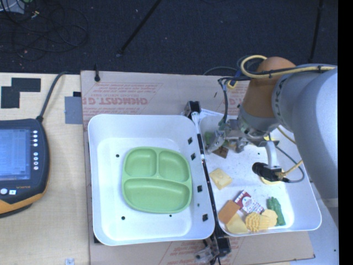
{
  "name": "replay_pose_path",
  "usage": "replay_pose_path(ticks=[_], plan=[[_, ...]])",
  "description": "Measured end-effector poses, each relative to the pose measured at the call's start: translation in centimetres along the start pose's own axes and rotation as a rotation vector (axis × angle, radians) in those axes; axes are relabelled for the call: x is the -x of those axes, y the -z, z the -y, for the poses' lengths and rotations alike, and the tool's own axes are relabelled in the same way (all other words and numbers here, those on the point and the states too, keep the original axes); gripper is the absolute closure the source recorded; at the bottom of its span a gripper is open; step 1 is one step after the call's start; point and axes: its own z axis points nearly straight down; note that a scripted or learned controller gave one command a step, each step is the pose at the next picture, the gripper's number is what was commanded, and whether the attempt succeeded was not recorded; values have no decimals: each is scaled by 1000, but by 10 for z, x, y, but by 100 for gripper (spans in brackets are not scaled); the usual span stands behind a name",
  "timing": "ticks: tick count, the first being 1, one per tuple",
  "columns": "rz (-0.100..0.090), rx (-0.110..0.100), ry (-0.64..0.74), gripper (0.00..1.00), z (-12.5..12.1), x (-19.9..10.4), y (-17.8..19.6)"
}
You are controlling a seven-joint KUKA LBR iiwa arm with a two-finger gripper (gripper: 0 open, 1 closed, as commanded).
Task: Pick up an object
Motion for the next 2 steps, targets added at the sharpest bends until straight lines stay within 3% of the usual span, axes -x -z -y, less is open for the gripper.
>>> replay_pose_path(ticks=[2], plan=[[1,2,0,0,0,0,0]])
